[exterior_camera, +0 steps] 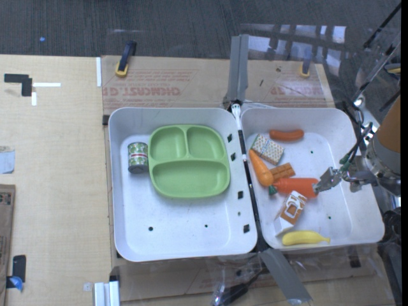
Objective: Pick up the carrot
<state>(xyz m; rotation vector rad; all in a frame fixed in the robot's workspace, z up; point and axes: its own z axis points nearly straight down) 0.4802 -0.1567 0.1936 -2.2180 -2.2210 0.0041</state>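
gripper hovers just right of carrot.

TWO BINS, GRIPPER LOW IN RIGHT ONE

Left bin: green divided plate w/ three compartments, small can just beside its left edge.

Right bin: carrot near divider, tilted, touching patterned packet above it. Sausage toward back. Orange wafer block beside carrot. Red-orange veg w/ green stem mid-bin. Small carton below that, banana at front.

Gripper reaching in from right, tips just beside red-orange veg's right end, well apart from carrot. Grip state unclear.
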